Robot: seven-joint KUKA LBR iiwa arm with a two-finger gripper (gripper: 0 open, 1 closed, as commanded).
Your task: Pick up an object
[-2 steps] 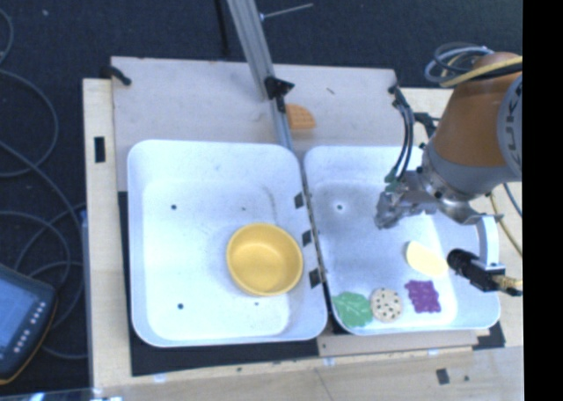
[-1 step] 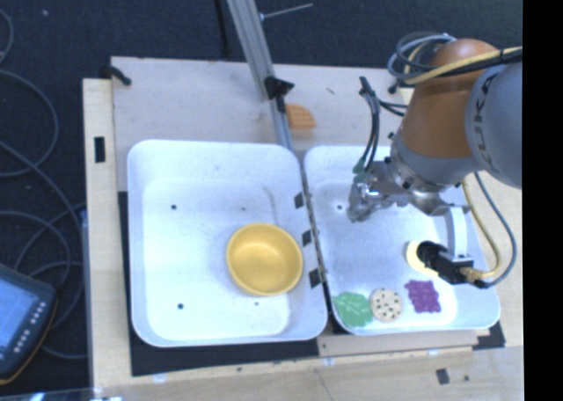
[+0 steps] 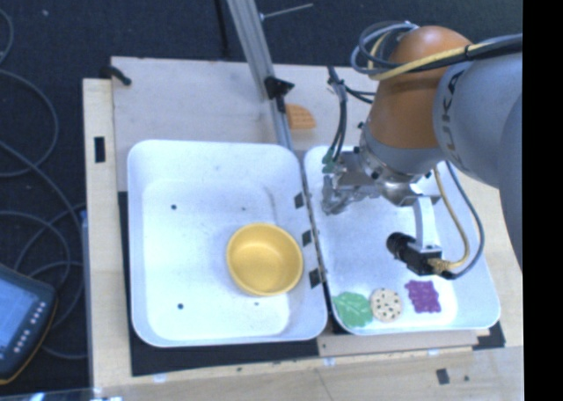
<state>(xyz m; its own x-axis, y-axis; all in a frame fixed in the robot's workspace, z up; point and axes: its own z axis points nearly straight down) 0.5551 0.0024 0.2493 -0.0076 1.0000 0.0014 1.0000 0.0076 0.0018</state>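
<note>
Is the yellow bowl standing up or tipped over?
Standing up. The yellow bowl sits in the left bin, its round opening facing up so you see inside it.

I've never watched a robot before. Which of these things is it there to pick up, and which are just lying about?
For the job:
yellow bowl
green piece
cookie
purple piece
gripper

Lying about:
two white bins
metal pole
floor cables
tablet

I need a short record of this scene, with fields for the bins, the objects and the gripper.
left bin: yellow bowl, upright, near the right wall
right bin: green piece, cookie, purple piece, in a row along the near edge
gripper: over the right bin's far left part, apart from the three pieces
held object: none seen
</note>
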